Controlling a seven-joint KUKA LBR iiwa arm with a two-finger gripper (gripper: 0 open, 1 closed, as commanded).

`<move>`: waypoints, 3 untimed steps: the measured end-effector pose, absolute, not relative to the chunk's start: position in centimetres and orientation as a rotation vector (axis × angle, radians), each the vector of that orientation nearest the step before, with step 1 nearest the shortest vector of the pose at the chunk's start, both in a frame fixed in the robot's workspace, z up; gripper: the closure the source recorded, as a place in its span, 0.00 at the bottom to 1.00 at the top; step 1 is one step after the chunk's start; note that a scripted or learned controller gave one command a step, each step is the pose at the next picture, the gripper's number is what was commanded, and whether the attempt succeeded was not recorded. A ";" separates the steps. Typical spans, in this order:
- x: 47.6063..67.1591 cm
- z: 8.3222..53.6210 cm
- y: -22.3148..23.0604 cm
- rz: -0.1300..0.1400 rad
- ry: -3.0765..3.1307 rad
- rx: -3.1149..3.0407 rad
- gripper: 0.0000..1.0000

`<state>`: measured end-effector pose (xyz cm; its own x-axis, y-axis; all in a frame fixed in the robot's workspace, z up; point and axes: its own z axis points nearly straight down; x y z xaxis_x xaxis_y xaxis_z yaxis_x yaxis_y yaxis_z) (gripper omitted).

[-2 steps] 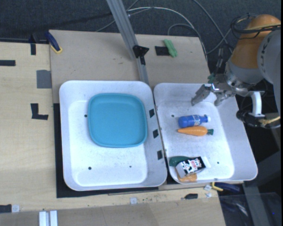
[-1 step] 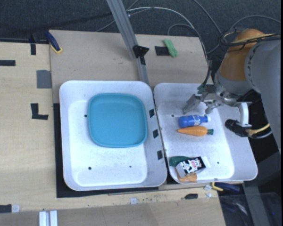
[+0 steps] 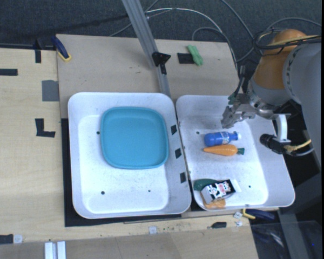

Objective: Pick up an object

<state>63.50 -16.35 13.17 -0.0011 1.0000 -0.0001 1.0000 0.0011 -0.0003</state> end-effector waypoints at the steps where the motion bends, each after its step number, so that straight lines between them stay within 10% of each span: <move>1: 63.9 19.4 -16.2 -0.004 -2.225 -2.223 1.00; 3: 64.1 28.4 -15.5 -0.003 -2.224 -2.223 1.00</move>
<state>64.09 -15.47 28.42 -0.0006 1.0000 -0.0007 1.0000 0.0006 0.0036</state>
